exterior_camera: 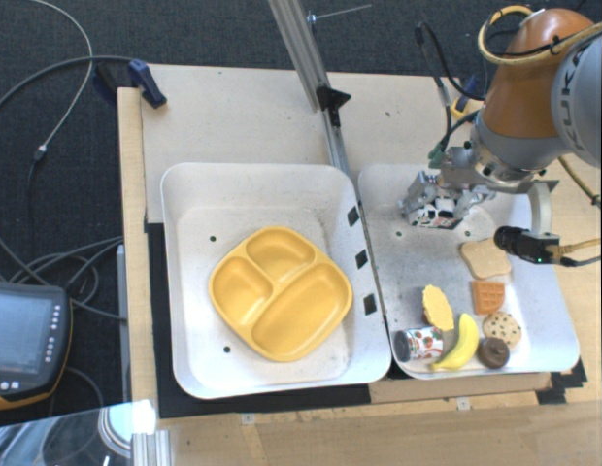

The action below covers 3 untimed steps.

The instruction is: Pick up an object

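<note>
Now, what I see:
Gripper (432, 208): low in right bin (393, 187); I can't tell its state.
Bread slice (485, 257): just beside it.
Banana (459, 345): farther off.

Bright, even overhead light, soft shadows, sharp focus, slight glare bottom left

Arm (563, 76): grey casing w/ orange band (529, 66) above wrist. Yellow cable loop seen over band, black cables along side. Gripper (432, 207): silver metal w/ black-and-white markings. Small black module mounted nearby.
</note>
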### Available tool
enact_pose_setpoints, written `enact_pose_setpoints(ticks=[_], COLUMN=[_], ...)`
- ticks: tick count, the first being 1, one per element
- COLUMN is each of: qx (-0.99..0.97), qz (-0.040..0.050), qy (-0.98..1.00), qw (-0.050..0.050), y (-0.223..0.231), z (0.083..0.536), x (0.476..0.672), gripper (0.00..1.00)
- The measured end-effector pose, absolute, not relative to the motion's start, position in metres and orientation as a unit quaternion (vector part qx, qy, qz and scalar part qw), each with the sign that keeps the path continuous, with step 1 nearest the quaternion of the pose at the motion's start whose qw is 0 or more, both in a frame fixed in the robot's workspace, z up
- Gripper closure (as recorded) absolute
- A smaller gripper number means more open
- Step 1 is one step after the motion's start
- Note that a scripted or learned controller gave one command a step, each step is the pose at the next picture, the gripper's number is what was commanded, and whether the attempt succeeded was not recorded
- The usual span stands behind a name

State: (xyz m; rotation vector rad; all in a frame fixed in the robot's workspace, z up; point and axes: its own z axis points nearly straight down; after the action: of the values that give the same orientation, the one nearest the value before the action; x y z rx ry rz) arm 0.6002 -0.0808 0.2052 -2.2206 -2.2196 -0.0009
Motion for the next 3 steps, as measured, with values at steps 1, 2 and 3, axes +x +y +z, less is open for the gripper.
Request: enact_pose_setpoints(ticks=[1,2,3], qx=[-0.707,-0.706,-0.706], qz=[-0.0018,0.0016,0.0012], qy=[-0.707,-0.709,-0.708], qw=[0.000,0.004,0.003], y=[-0.080,-0.041,-0.012], z=[0.216,0.191,0.193], x=[0.601,0.560,0.536], gripper=[1.00,1.00,1.00])
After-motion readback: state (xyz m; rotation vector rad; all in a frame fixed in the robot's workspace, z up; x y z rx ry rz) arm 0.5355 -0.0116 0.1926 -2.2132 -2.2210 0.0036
